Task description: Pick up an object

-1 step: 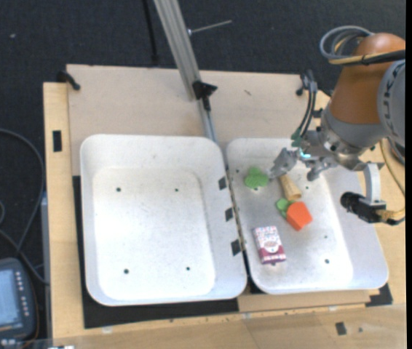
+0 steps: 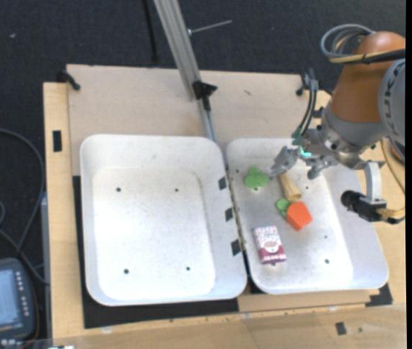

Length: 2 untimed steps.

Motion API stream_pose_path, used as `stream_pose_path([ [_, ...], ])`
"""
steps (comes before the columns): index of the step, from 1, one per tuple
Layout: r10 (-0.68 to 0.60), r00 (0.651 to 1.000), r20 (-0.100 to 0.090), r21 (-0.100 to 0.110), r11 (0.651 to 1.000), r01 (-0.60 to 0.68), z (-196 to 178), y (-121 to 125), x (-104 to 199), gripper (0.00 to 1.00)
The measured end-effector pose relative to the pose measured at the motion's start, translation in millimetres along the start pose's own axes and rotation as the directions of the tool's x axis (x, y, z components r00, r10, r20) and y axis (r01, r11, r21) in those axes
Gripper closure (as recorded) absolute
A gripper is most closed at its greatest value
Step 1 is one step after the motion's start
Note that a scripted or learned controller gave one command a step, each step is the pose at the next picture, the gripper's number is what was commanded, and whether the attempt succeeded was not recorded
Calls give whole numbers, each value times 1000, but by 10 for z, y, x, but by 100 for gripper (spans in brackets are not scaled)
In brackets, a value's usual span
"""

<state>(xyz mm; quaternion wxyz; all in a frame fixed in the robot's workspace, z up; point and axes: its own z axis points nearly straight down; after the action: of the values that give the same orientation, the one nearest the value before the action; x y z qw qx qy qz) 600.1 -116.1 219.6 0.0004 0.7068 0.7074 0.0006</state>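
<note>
Nearest in the right bin (image 2: 359,264) lies a pink box (image 2: 269,244), then an orange block (image 2: 298,216) touching a green piece (image 2: 283,205), then a tan stick (image 2: 290,187) and a green lump (image 2: 256,179). The pincer (image 2: 300,162) hangs spread wide above the stick, holding nothing. Best to drop straight, straddle the stick across its narrow side, and close before lifting.

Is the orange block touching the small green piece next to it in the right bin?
Touching. The camera view shows the orange block butted against the small green piece, with no bin floor visible between them.
</note>
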Motion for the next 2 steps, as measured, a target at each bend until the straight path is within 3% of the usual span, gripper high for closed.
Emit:
stream_pose_path([
  [2, 2, 1000, 2, 5, 1000, -2, 1176, 81, 71, 0],
])
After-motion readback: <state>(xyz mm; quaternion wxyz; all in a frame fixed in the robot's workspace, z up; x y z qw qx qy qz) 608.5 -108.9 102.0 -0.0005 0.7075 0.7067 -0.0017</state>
